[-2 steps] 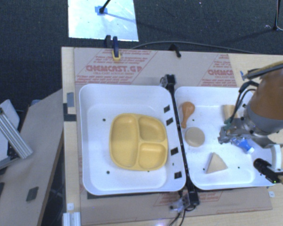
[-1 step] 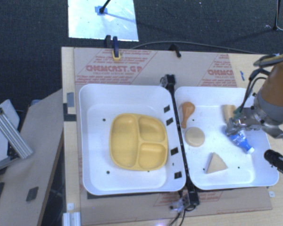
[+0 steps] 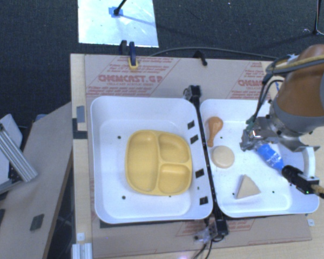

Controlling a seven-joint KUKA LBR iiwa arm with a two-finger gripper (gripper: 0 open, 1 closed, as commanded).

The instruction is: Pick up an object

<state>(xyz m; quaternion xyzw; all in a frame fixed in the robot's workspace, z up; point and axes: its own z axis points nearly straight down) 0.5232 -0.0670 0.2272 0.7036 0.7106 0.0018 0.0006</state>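
Observation:
My gripper [image 3: 250, 140] hangs low over the right bin [image 3: 227, 110], near its middle. A blue bottle-like object [image 3: 269, 156] lies just to its lower right, partly under the wrist; whether it is touched I cannot tell. A round cream disc [image 3: 223, 156] lies left of the gripper. A tan drumstick-shaped piece [image 3: 213, 127] rests near the bin's left wall. A pale wedge [image 3: 248, 188] sits toward the front of the bin.
The left bin [image 3: 105, 144] holds a yellow divided plate [image 3: 157, 162]. A black divider with clips [image 3: 201, 144] runs between the two bins. The grey and orange arm [image 3: 308, 85] covers the right bin's far right side.

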